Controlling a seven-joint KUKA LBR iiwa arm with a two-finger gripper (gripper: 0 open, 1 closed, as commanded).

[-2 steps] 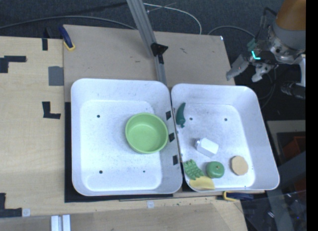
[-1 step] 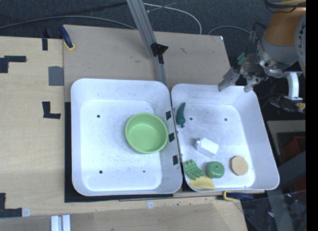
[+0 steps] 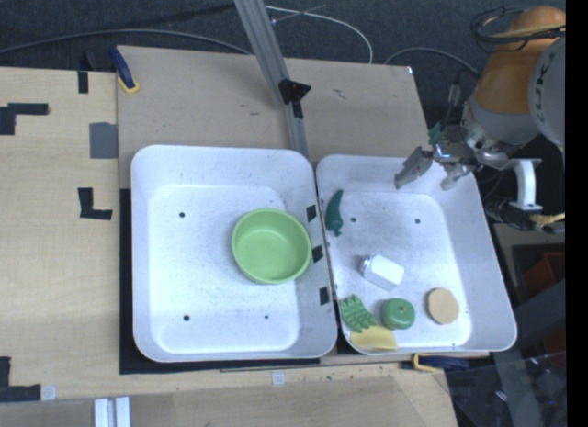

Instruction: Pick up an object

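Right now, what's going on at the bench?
The arm's end effector hangs open over the far edge of the right bin, gripping nothing. That bin holds a dark green piece, a small white block, a round green object, a tan disc and a green and yellow item. A green bowl sits in the left bin.

The pale wooden surface (image 3: 211, 108) carries two shallow white bins pressed edge to edge: the left bin (image 3: 165, 251) and the right bin (image 3: 478, 260). Black tape marks (image 3: 92, 205) dot the far-left boards, a grey patch (image 3: 103, 139) sits beside them, and a blue-and-yellow clamp (image 3: 123, 71) grips the far edge.
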